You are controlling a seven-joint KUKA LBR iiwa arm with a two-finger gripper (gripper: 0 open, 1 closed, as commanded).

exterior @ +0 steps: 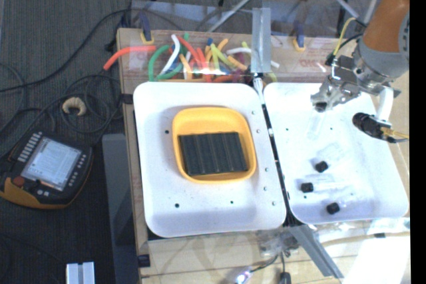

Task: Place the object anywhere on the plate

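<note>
I see the gripper (pixel 324 102) above the right bin's (pixel 293 163) far edge; I cannot tell its opening or load. Small black objects (pixel 321 166) lie near that bin's front edge. The yellow plate (pixel 213 120) sits mid left bin (pixel 160 203).

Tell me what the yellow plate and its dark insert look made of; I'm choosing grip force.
Yellow plate: probably moulded plastic, even colour, rounded rim, faint sheen. Dark insert: matte and ribbed, possibly rubber or plastic; cannot tell which.
</note>
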